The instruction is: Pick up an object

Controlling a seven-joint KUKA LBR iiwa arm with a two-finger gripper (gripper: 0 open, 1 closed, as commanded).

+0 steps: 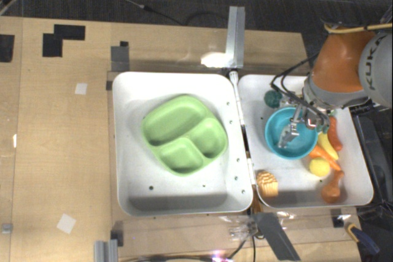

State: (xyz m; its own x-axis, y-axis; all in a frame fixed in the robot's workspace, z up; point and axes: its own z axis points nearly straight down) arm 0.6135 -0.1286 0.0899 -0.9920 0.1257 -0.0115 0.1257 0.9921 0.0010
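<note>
My gripper [291,134] hangs over the blue bowl [288,133] in the right bin [258,95], its tip pointing down into the bowl's hollow. Beside the bowl's right rim lie a yellow banana-like piece [326,145], a yellow lemon [319,167] and an orange carrot [334,132]. A brown-orange piece [331,189] rests near the bin's front right corner. At the bin's front left sits a tan ridged object [266,182]. A small teal object [272,97] lies just behind the bowl. I see nothing held in the gripper.
The left bin [129,181] holds a green divided plate [183,132]. A metal post [236,37] stands behind the seam between the bins. The arm's orange band [336,61] and black cables hang over the right bin's back right.
</note>
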